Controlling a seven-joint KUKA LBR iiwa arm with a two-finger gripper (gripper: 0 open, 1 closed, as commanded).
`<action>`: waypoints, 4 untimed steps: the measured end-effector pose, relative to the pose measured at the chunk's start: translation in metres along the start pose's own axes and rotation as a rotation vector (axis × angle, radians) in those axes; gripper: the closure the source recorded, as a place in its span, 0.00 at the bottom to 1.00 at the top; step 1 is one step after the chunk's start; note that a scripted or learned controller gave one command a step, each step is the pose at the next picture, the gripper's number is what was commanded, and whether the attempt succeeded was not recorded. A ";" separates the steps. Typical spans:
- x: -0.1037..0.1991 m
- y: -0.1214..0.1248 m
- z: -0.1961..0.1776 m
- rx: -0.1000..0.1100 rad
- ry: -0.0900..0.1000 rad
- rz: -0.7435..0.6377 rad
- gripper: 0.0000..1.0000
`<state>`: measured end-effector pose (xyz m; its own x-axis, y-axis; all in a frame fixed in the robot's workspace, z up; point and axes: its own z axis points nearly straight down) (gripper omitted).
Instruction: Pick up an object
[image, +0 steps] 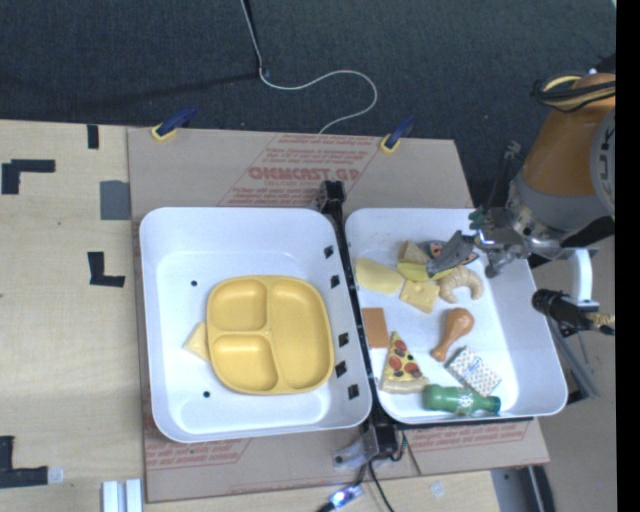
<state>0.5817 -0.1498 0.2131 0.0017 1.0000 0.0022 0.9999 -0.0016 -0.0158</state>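
The arm is cut off by the right edge. A pale yellow piece is partly hidden under the divided plate.

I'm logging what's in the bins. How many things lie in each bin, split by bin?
Left bin: 2 (yellow divided plate, pale yellow piece tucked under its edge)
Right bin: about 9 toy foods, among them pizza slice, drumstick, green bottle
Total: about 11
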 end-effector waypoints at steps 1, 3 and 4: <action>0.000 0.003 -0.008 -0.014 -0.002 -0.003 0.00; 0.000 0.000 0.083 -0.010 -0.002 -0.003 0.00; 0.001 0.000 0.132 -0.013 -0.003 -0.004 0.00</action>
<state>0.5801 -0.1482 0.0816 -0.0024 1.0000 -0.0011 1.0000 0.0024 -0.0024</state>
